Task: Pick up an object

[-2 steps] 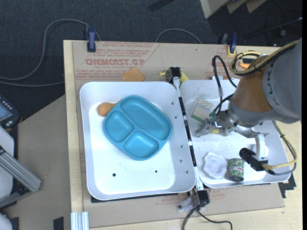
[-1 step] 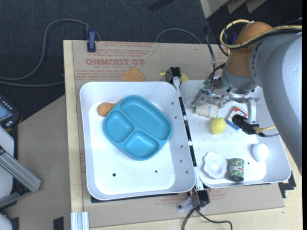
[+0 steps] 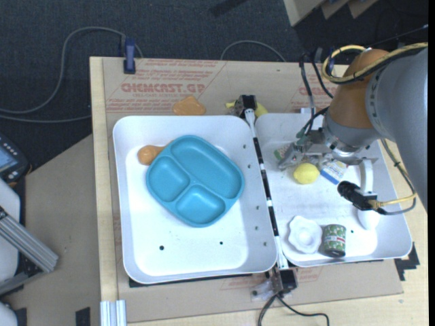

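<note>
Yellow lemon-shaped plastic fruit (image 3: 306,174) lying on the floor of the right shallow white bin (image 3: 391,243), not yet lifted. Two-finger gripper (image 3: 314,153) just above and beside the fruit, near its upper edge; finger spread impossible to tell, nothing visibly pinched. Small green can (image 3: 334,240) and white moulded cup (image 3: 303,235) well below the fruit. Blue three-compartment plate (image 3: 195,179) far left of the fruit. Grasp and lift remaining.
</note>
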Available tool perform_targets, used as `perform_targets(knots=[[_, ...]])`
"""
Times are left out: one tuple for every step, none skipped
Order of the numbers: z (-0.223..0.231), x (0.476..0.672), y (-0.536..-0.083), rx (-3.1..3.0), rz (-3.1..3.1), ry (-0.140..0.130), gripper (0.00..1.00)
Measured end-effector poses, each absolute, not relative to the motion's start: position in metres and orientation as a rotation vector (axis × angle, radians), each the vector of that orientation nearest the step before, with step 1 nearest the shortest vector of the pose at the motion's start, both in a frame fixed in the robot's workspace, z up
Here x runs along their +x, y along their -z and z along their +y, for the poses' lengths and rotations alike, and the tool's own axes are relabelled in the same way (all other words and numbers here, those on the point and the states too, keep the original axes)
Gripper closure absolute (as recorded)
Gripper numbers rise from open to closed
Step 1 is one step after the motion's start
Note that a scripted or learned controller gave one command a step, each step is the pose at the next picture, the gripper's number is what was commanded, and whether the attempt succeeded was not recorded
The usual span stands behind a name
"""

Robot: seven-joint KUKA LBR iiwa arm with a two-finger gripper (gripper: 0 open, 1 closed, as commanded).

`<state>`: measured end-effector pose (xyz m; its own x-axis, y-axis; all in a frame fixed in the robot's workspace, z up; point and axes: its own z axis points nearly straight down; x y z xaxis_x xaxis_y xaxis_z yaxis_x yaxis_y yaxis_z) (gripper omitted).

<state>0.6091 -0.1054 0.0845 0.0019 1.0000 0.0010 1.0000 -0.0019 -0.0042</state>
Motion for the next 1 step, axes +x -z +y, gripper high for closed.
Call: perform_targets(knots=[[-0.1046,0.6113,-0.0953,-2.221,-2.224,0.0,1.0]])
